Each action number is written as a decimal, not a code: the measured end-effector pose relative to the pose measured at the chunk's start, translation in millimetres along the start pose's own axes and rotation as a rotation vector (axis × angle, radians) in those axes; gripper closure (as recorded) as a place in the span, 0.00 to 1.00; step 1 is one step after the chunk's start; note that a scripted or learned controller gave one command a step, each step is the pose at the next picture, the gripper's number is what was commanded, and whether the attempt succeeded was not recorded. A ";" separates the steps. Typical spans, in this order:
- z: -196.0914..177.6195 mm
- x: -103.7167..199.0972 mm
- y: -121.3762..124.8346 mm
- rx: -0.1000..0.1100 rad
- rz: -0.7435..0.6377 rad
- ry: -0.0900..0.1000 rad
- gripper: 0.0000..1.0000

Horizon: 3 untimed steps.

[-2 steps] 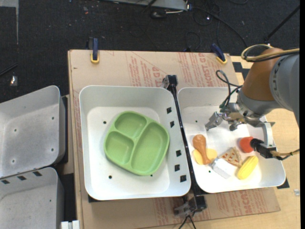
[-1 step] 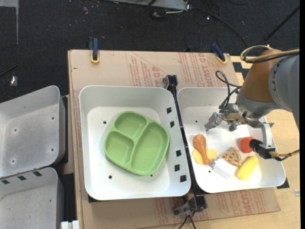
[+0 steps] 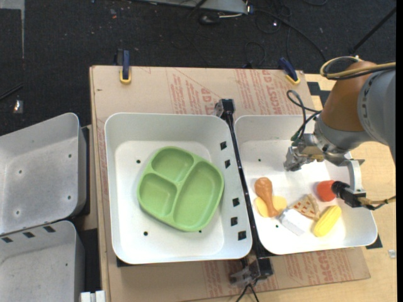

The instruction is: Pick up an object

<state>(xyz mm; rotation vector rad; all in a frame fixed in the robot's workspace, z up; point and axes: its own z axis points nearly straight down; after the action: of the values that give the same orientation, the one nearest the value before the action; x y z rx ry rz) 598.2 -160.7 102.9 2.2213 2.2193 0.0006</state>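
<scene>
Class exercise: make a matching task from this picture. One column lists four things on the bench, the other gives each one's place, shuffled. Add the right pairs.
Things:
1. green divided plastic plate
2. yellow banana-shaped toy
3. red round toy
4. tan toy drumstick

Places:
A. right bin, nearest the centre divider
B. middle of left bin
C. right bin, front right
D. right bin, just behind the yellow toy

Pairs: 1-B, 2-C, 3-D, 4-A

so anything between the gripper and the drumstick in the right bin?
Nothing visible. The gripper sits over bare floor of the right bin, up and right of the drumstick. The stretch of bin between them is open. The pizza slice, white block and yellow piece lie on its far side.
</scene>
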 end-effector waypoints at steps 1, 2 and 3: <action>-63.6 1.4 -1.3 -0.005 -0.003 -0.001 1.00; -108.3 1.2 0.3 -0.005 -0.003 -0.001 1.00; -103.3 54.0 -16.3 0.003 -0.008 0.003 1.00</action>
<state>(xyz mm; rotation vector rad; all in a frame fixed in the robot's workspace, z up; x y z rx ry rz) 581.8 -106.6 206.1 2.2156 2.2304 0.0004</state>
